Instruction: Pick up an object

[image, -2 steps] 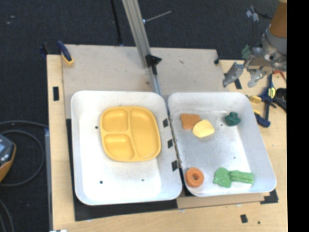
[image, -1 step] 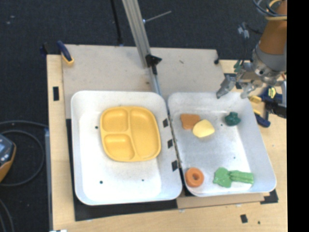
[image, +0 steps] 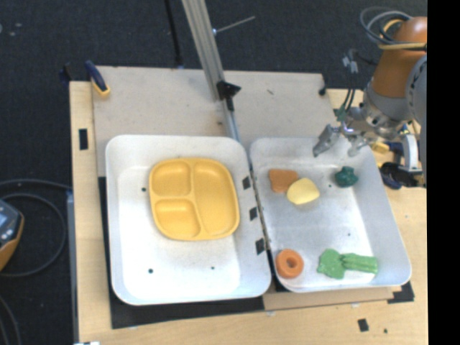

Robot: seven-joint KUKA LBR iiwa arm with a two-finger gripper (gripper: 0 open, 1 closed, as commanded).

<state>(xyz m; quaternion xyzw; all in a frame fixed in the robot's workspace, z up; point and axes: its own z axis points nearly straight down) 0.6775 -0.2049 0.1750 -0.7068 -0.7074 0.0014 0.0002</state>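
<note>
While the gripper (image: 339, 141) hangs spread and empty above the right bin's (image: 316, 207) far edge, nothing is picked yet: the dark green piece (image: 346, 177) just below it in that bin looks nearest to grasp.

A pale wooden table (image: 165, 95) stands on dark carpet (image: 72, 20). A slanted metal pole (image: 205, 45) rises from the table's far side. A blue and yellow clamp (image: 97, 77) grips the far left corner. Black cables (image: 32, 200) curl on the floor at left.
</note>
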